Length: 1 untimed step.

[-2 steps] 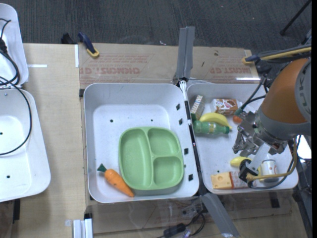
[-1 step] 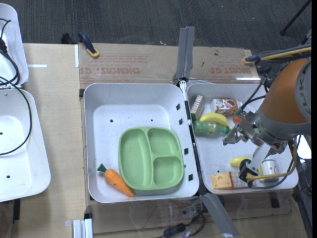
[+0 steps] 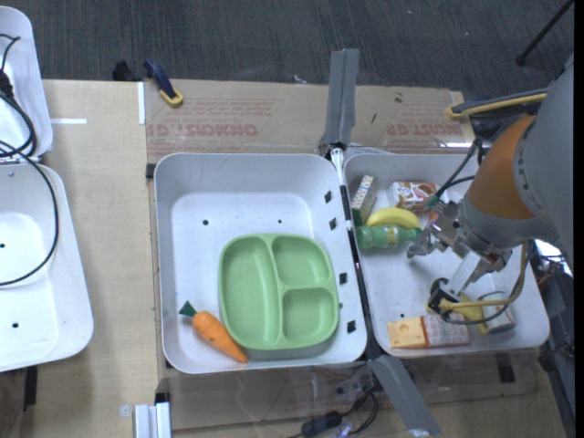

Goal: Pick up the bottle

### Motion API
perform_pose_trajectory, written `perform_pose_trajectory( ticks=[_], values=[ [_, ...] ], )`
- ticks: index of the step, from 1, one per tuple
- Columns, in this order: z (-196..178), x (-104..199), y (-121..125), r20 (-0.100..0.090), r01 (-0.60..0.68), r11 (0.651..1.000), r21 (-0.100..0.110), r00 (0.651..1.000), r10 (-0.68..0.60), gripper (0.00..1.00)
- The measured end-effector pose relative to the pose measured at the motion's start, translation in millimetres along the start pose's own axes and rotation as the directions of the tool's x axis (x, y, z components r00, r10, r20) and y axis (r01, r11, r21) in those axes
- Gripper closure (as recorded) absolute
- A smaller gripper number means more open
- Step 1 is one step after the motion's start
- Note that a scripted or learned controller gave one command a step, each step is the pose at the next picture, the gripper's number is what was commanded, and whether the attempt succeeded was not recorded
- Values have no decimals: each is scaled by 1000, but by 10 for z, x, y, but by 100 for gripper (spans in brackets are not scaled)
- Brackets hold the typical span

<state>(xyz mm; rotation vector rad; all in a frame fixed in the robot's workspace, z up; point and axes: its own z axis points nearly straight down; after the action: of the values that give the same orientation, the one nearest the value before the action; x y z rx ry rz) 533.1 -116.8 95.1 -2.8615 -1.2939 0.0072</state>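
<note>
The arm (image 3: 520,181) comes in from the right and bends down over the right bin (image 3: 534,331). Its orange band sits high up, and the grey wrist below it points down and to the left. The gripper (image 3: 422,240) is low in the right bin, and its metal tips sit just right of the bottle (image 3: 388,236). I cannot tell if the fingers are spread or closed, and I cannot tell if they touch the bottle. The bottle is green and lies on its side near the left wall of the right bin, with its cap pointing right. A banana (image 3: 392,217) lies just above the bottle and touches it. A small box (image 3: 363,192) sits by the wall above them, and a red and white packet (image 3: 415,192) lies beside the banana. A cheese wedge (image 3: 407,332) rests on a flat box (image 3: 449,330) at the front of this bin. In the left bin (image 3: 182,245) there is a green plate (image 3: 278,292) with three parts, and a carrot (image 3: 213,332) lies by its front left corner. Both bins sit on the counter (image 3: 100,153).
</note>
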Motion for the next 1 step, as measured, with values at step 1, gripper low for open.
perform_pose_trajectory(
  ticks=[1],
  values=[
    [23, 151, -167, -5, -244, 970, -3, 970, 244, 0]
  ],
)
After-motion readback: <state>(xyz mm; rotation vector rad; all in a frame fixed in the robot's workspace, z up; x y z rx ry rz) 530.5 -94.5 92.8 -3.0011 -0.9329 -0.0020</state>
